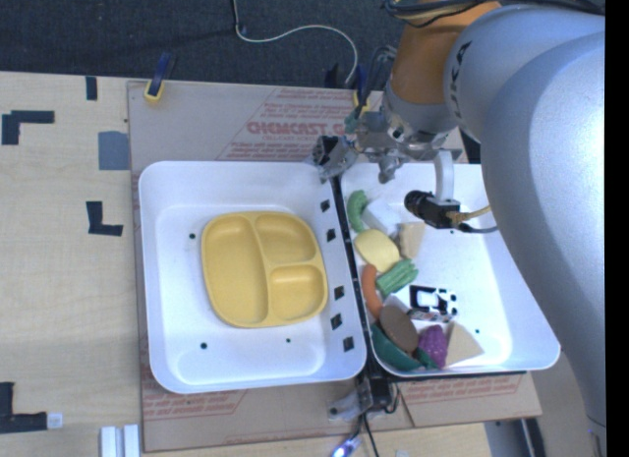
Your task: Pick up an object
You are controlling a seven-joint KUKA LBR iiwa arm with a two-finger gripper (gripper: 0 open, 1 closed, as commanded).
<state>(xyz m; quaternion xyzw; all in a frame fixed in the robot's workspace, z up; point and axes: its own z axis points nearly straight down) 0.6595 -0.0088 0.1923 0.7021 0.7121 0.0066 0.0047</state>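
Toy food pieces lie heaped along the left side of the right bin (511, 278), close against the divider: a green pickle-like piece (356, 207) at the far end, a pale yellow lemon-like piece (376, 247) next to it, a ridged green piece (397, 275), an orange piece (371, 291), then brown, purple and tan pieces (432, 337) at the near end. The left bin (157, 249) holds a yellow divided tray (263, 268).

Gripper (378, 150) hangs over the far edge of the bins, near the divider and just beyond the green pickle-like piece. We cannot tell its jaw state from this angle, and we see nothing in it.

We judge the pieces to be light, hollow, stiff plastic, smooth and liable to slip. The lemon-like piece looks the best candidate: it sits on top, and a grasp across its short axis should seat well. Crowding may cause neighbours to be nudged.
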